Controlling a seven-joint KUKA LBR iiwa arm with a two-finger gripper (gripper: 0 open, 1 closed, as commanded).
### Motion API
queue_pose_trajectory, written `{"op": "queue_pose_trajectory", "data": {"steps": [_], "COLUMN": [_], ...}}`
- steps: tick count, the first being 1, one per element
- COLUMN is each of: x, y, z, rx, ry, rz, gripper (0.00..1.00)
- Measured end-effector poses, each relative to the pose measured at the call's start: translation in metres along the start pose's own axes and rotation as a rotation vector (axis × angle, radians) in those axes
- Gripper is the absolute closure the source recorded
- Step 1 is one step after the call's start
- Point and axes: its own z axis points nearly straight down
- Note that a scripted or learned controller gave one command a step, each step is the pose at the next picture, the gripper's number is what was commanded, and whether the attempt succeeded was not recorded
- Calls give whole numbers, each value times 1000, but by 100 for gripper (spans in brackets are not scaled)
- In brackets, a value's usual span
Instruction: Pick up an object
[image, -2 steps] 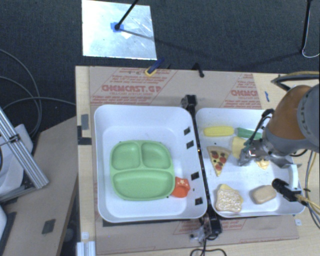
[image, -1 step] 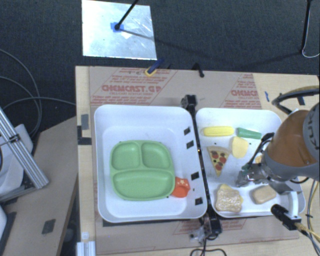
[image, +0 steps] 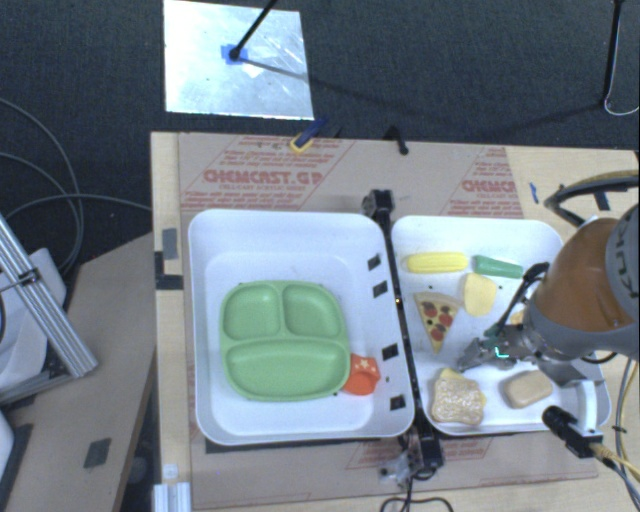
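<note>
In the right white bin (image: 412, 300), the yellow plastic corn cob (image: 436, 263) lies near the far wall, long axis left to right. The claw (image: 487, 352) hovers nearer the pizza-slice toy (image: 436, 319), whose tip points toward the camera; its grip cannot be told.

Green divided plate (image: 283, 340) lies in the left bin (image: 215, 300), no food on it. Brown cardboard sheet (image: 260, 175) with red print lies under both bins on the surface (image: 120, 300). Shiny foil square (image: 238, 60) on dark carpet (image: 80, 60) at top, blue tape bit on it. Yellow-blue clip (image: 306, 138) at cardboard's top edge. Metal rail (image: 45, 300) at far left. Black cables (image: 50, 200) cross the floor.
</note>
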Motion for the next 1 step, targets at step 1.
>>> {"op": "queue_pose_trajectory", "data": {"steps": [1], "x": [-65], "y": [71], "z": [-1], "rx": [-7], "ry": [-5], "rz": [-2], "gripper": [0]}}
